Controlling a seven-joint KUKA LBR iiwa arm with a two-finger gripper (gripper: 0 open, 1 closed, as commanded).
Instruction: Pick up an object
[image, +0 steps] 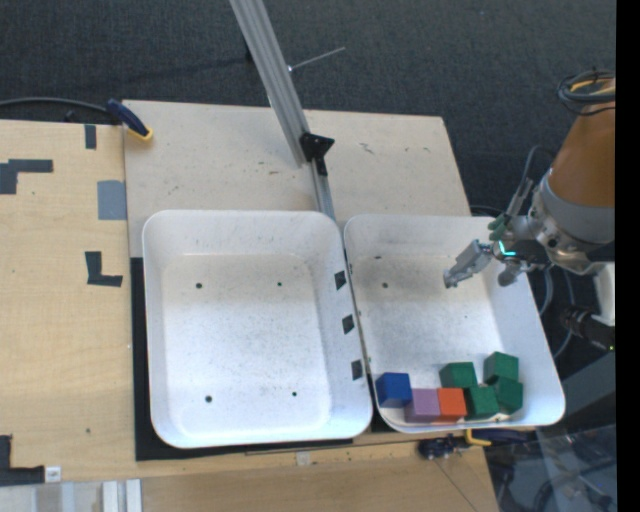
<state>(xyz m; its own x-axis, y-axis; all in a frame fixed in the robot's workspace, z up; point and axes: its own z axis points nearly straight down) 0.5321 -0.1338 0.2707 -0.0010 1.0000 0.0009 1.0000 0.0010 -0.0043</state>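
The hand (483, 264) hangs over the upper right part of the right bin (420, 250), reaching in from the right under the arm's orange band (590, 150). Two pale fingers show, one pointing down-left toward the bin floor and a shorter one beside it toward the bin's right wall. They stand apart with nothing between them, so the hand looks released, though the slant of the view makes the gap hard to judge.

The things to pick up lie well apart from the hand, crowded along the near edge of the same bin. From left to right there is a blue block (394, 388), a purple block (426, 403), an orange block (452, 402), and a cluster of green blocks (488, 385) toward the near right corner. The row runs roughly along the bin's near wall, so its long line is left to right. Each block looks about cube-shaped, with no clear long axis of its own. The purple and orange ones touch side by side; the blue one sits just beside the purple.

The green blocks overlap each other, and I cannot tell how many there are. The arm is cut off at the right. The left bin (160, 300) sits alongside, touching the right one, on the tabletop (60, 250).
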